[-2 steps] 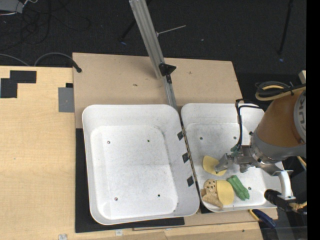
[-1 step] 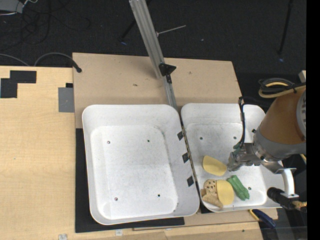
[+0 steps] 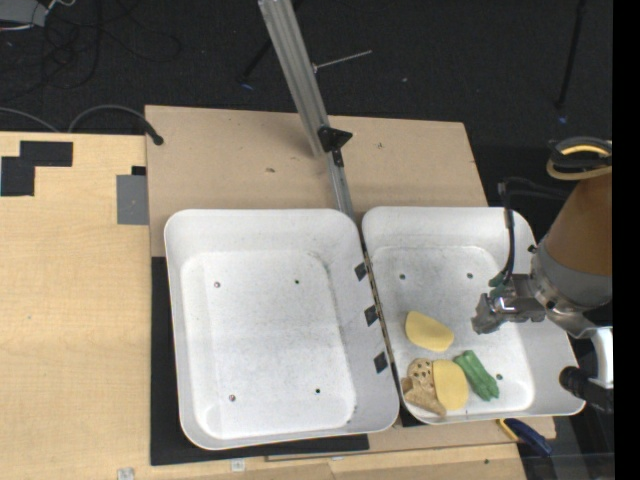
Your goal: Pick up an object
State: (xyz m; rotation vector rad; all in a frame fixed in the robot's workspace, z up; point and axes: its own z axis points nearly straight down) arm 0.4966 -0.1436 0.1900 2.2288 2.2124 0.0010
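Note:
In the right bin (image 3: 440, 238) lie a yellow oval piece (image 3: 429, 331), a second yellow piece (image 3: 450, 384), a green object (image 3: 477, 375) and a tan spotted object (image 3: 422, 383), all clustered at the bin's near end. My gripper (image 3: 489, 315) hangs at the bin's right side, just right of the yellow oval piece and above the green object. The orange-banded wrist (image 3: 585, 233) reaches in from the right. I see nothing between the fingers.
The left bin (image 3: 190, 238) sits beside the right one, with black clips (image 3: 370, 313) along the shared edge. A slanted metal rail (image 3: 300, 78) rises behind the bins. A light wooden table (image 3: 70, 308) lies at the left.

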